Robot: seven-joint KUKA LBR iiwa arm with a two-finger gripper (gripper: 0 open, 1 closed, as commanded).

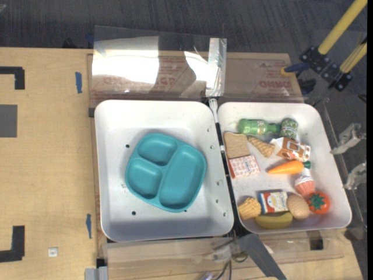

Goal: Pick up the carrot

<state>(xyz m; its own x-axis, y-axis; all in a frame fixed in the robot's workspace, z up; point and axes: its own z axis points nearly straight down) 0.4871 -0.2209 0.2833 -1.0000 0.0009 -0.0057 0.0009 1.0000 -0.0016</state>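
eyeing the carrot (285, 168): it lies mid right bin (332, 130), leafy tip toward the bin's right wall, juice carton (293, 149) just above. looks light, stiff, smooth plastic, likely slippery; best gripped across its thick middle. claw state: cannot tell.

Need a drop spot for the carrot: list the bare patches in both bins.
Left bin: bare white floor rings the teal divided plate, widest along the far and left walls. Right bin is crowded; the carrot lies among toy foods, with small gaps below the wafer and along the right wall.
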